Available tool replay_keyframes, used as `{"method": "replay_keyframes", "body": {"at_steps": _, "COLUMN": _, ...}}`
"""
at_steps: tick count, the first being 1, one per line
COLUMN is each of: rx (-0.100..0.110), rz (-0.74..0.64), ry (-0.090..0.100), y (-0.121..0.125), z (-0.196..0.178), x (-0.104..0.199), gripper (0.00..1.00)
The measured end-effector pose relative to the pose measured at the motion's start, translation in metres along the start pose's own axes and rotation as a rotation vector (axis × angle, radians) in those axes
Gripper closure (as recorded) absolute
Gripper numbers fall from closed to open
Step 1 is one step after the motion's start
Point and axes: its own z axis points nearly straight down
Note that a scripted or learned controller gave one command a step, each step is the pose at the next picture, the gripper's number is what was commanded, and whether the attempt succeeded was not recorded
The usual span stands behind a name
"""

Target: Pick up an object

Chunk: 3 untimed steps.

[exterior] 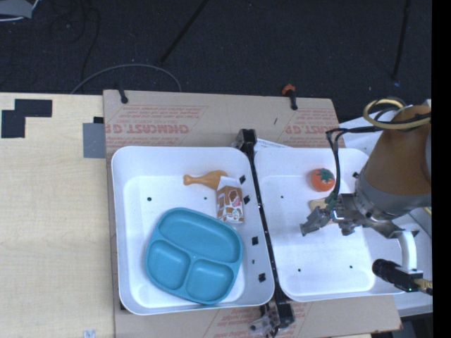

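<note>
Bench: light wood, w/ cardboard sheet under two white bins set side by side.

Left bin: blue 3-compartment tray, lying flat toward the bin's near half. Small carton w/ brown-and-white print, upright or slightly tilted, just beside tray's far-right edge, near the divider between bins. Tan drumstick-shaped toy, flat on bin floor, just behind the carton, apart from tray.

Right bin: orange-red tomato-like toy w/ green top, near far wall, on bin floor. Small pale item beside the end effector, too hidden to identify.

Arm: enters from right, orange band above wrist, cable looped over its top. End effector: low over right bin's middle, pointing left; near the tomato-like toy but apart from it. Finger state: cannot tell, dark parts blur together. Nothing seen gripped.
</note>
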Motion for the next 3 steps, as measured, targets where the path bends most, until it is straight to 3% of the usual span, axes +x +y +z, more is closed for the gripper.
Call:
{"method": "replay_keyframes", "body": {"at_steps": 1, "rx": -0.013, "rz": -0.002, "ry": -0.002, "y": 0.003, "z": -0.007, "x": 0.0, "gripper": 0.0}}
{"method": "replay_keyframes", "body": {"at_steps": 3, "rx": -0.014, "rz": -0.002, "ry": -0.002, "y": 0.0, "z": 0.102, "x": 0.002, "gripper": 0.0}}
